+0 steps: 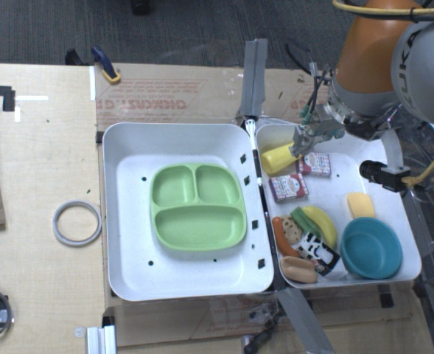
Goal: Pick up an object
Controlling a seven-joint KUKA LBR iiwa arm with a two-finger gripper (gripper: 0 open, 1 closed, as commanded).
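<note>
- Because the task only calls for picking up some object, the toys are lying jumbled in the right bin (393,273), while the left bin (121,198) is carrying just a green divided plate (198,206).
- Reaching in from the right, the gripper (303,143) is hanging over the yellow block (277,158) at that bin's far left corner, apparently touching its right end.
- Whether its fingers are apart or together cannot be told; nothing is visibly lifted.
</note>
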